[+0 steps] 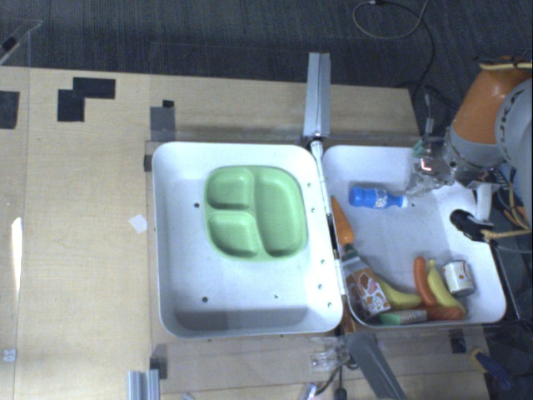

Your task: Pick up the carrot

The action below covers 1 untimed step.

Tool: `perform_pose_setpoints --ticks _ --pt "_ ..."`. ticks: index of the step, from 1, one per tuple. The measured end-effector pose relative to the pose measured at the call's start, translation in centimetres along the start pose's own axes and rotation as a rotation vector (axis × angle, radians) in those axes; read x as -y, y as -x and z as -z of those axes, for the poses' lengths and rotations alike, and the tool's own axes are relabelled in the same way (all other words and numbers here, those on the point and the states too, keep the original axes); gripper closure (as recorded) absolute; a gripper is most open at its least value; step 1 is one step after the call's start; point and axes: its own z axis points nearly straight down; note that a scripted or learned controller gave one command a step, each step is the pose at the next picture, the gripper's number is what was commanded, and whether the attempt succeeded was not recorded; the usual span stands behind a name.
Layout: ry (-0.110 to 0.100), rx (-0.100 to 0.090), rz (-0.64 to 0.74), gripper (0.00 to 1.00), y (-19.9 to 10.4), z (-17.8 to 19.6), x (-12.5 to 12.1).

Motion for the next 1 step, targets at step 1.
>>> perform_pose_setpoints --ticks 1 --pt "0.000 0.001 -0.105 1.00 0.66 -0.04 -0.70"
